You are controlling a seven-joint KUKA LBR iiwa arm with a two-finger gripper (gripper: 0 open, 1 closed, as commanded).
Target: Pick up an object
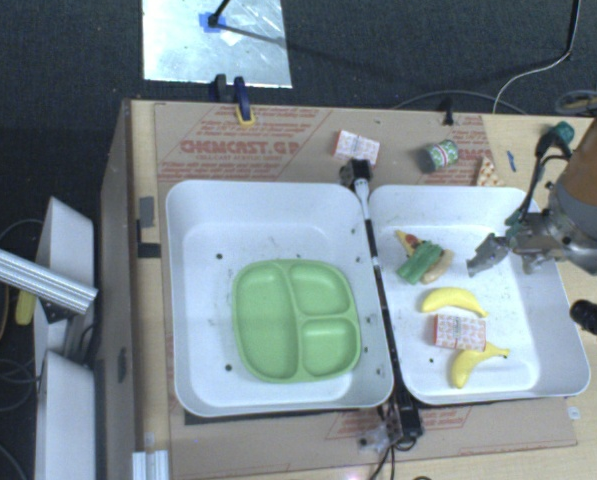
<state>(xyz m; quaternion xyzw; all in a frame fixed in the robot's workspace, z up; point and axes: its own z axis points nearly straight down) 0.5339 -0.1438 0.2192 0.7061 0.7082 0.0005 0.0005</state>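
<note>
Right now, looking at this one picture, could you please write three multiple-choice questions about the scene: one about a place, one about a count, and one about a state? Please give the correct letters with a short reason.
1. Where does the green divided plate lie?
A. In the left bin
B. In the right bin
C. On the bench outside the bins

2. How many yellow bananas lie in the right bin?
A. One
B. Two
C. Four

3. What is the gripper doing?
A. It grips a banana
B. It presses on the green plate
C. It is above the right bin with nothing between its fingers

Answers:
1 A: the plate sits on the floor of the left bin.
2 B: one banana lies mid-bin, another banana lies nearer the front edge.
3 C: its fingers are over bare white floor.
</note>
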